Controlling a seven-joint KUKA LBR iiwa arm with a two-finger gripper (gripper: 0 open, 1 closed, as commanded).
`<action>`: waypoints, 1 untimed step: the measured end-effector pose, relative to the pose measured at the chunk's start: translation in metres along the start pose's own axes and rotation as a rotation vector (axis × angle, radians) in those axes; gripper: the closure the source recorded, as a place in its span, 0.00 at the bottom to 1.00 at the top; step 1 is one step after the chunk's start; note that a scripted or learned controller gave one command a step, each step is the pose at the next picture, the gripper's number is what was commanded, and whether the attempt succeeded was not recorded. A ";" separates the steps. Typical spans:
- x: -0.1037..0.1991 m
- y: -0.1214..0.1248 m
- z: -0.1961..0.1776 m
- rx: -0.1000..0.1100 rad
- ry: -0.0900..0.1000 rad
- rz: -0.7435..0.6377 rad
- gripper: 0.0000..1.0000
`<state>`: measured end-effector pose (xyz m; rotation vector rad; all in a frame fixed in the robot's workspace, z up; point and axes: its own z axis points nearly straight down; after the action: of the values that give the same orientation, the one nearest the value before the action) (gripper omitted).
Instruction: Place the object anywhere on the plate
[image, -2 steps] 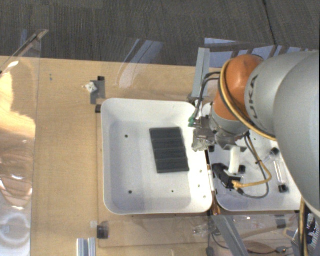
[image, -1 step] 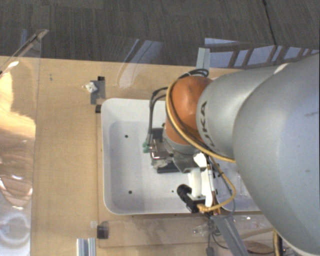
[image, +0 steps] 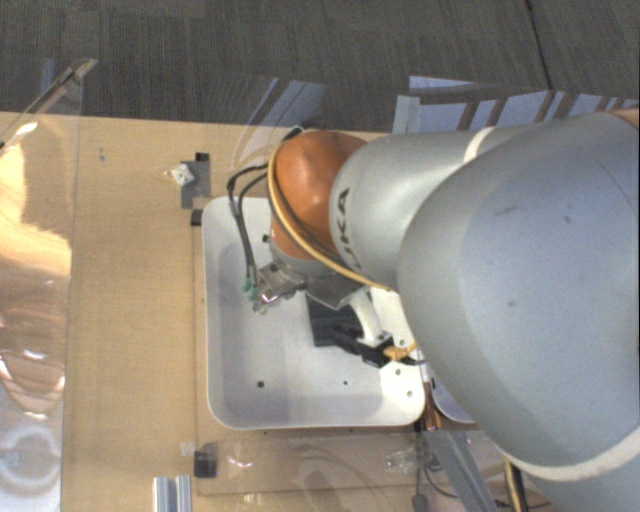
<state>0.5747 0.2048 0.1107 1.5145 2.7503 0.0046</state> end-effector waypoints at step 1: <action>0.002 0.014 0.019 -0.012 -0.007 -0.551 1.00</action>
<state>0.5859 0.2140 0.0921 0.7068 3.0469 0.0144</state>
